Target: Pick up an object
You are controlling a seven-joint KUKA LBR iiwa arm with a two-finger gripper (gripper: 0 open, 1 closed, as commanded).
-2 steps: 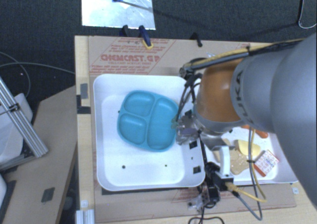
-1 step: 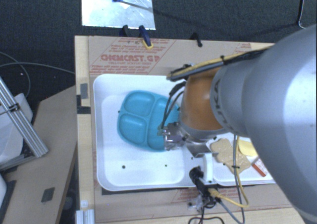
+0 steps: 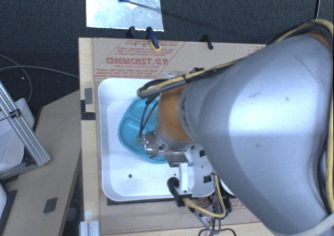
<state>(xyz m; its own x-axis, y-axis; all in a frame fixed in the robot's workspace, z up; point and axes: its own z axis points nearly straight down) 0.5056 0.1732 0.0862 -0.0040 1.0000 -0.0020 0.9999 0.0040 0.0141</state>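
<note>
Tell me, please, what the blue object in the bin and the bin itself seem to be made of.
The blue object looks like translucent plastic with a glossy finish: the bin's white shows faintly through it, and it carries soft highlights. The bin looks like smooth white plastic, matte to slightly shiny, with rounded moulded corners. Both are guesses from the look alone.

Arm (image 3: 250,125) covering bin's (image 3: 107,141) right, blue object (image 3: 130,128) mid-left, lower-left floor seemingly open

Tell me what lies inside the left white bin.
A translucent blue object lies in the white bin, toward its middle. The grey arm covers the object's right part and the bin's right side, so anything else there is hidden.
</note>
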